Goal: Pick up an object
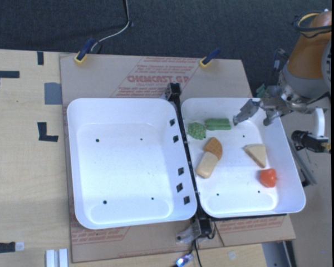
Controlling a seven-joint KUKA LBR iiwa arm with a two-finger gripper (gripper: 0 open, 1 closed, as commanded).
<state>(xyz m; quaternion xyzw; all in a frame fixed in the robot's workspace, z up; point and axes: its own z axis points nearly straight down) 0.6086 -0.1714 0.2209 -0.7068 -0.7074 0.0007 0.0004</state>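
Note:
The right bin [284, 202] holds a green broccoli piece [197, 130], a green bar-shaped piece [217, 124], a brown bread-like piece [214, 146], a pale tan roll [206, 164], a cream wedge [256, 154] and a small red tomato-like piece [268, 177]. My gripper [255, 113] hangs over the bin's far right corner, to the right of the green bar. Its two fingers stand apart, open, with nothing between them.
The left bin [78, 149] lies beside the right one, with a black divider strip [181, 149] between them. Both sit on a cardboard sheet [150, 77] held by blue-yellow clamps [84, 50]. A cable [122, 15] runs at the back.

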